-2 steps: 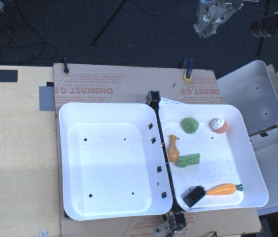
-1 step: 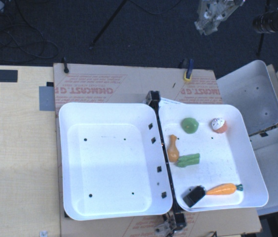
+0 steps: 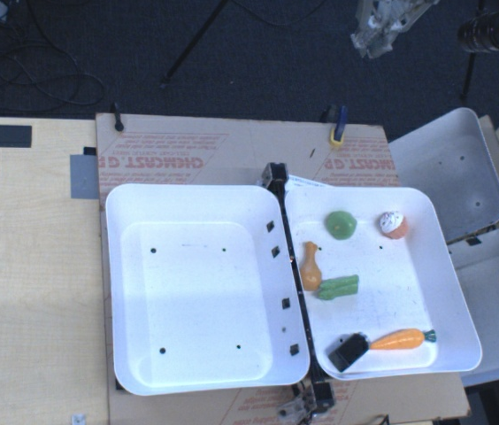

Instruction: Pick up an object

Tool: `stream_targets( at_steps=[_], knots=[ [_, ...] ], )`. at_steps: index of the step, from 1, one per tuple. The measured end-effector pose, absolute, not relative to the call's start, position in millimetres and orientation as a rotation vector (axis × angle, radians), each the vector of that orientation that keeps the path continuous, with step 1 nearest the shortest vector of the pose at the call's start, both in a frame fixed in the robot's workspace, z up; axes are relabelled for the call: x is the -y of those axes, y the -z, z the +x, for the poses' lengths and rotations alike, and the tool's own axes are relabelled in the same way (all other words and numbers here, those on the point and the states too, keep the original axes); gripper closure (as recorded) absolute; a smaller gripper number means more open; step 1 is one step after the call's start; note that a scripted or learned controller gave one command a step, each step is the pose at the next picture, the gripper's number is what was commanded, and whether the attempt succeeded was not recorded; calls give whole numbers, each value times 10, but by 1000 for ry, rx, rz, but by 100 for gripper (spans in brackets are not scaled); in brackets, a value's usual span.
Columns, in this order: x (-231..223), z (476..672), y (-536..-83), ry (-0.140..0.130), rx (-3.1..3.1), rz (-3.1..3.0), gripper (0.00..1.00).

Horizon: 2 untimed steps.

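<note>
Nearest, in the right shallow white bin (image 3: pixel 455 301), a small black block (image 3: pixel 349 351) lies close to the near rim, and an orange plastic carrot with a green tip (image 3: pixel 397 340) lies just beside it, possibly touching. Both look light and stiff. The carrot's tapering body would probably slip, so a grasp across its thick middle seems best, though the near wall leaves little room there.

Farther in, a green elongated toy vegetable (image 3: pixel 338 287) sits just beside an orange gourd-shaped toy (image 3: pixel 310 268), which lies against the dark divider between this bin and the left shallow white bin (image 3: pixel 188 282). The gourd is hemmed in by that edge. The green piece has bare floor on its right side and looks the easier pick, taken across its narrow width.

Toward the far wall, a round green ball-like toy (image 3: pixel 341 225) and a white-and-orange ball (image 3: pixel 393 225) lie apart. Both are likely smooth and prone to roll.

Farthest, the gripper (image 3: pixel 378 25) hangs high beyond the bins, holding nothing visible. Whether it is open or closed cannot be told.
</note>
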State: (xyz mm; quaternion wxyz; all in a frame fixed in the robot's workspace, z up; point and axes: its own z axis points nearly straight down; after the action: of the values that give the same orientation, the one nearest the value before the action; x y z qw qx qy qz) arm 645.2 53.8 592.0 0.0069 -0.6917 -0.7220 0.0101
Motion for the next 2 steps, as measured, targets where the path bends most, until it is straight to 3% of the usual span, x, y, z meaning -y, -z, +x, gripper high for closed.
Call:
stream_targets(
  at_steps=[2],
  knots=[
    [-574,6462,-6103,-32,2272,-2151,100]
  ],
)
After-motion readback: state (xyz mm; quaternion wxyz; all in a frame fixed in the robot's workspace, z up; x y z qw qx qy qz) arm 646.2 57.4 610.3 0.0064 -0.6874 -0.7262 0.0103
